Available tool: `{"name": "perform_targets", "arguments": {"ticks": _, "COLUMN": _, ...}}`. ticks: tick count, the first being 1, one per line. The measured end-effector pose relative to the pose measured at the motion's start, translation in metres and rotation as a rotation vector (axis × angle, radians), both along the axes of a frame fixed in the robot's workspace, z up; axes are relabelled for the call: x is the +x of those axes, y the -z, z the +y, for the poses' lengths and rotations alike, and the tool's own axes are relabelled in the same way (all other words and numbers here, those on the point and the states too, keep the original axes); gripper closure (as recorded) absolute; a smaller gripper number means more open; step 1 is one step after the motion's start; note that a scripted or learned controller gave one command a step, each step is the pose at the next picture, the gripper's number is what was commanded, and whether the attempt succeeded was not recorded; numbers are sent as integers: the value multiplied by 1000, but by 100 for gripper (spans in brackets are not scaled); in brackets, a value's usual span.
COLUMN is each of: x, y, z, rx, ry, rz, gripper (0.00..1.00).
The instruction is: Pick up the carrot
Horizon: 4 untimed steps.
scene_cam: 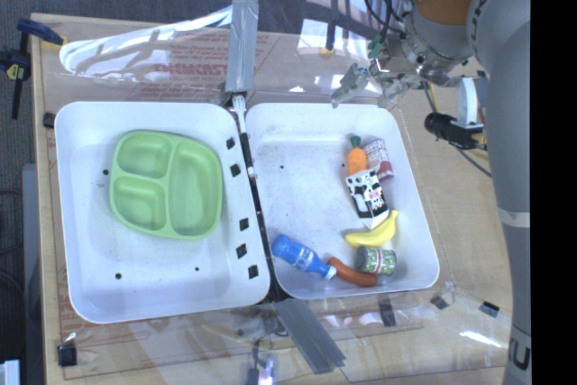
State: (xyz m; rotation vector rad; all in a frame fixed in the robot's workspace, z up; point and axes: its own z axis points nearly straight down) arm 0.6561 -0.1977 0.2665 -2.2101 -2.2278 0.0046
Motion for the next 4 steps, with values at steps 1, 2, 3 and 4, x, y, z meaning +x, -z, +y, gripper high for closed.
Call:
{"name": "perform_targets", "arguments": {"ticks": 1, "x": 1, "y": 103, "z": -11, "rx": 0, "ry": -28, "rz": 0, "gripper": 0}}
{"name": "perform_targets", "arguments": {"ticks": 2, "x": -24, "y": 175, "z": -10, "rx": -1, "ry": -67, "rz": -1, "gripper": 0}}
{"name": "perform_targets", "arguments": {"ticks": 3, "x": -33, "y": 71, "z": -14, "rx": -1, "ry": -85, "rz": -5, "gripper": 0}}
{"name": "perform_targets", "arguments": {"ticks": 4, "x": -32, "y": 173, "z": -11, "rx": 0, "ry": -156, "rz": -2, "gripper": 0}}
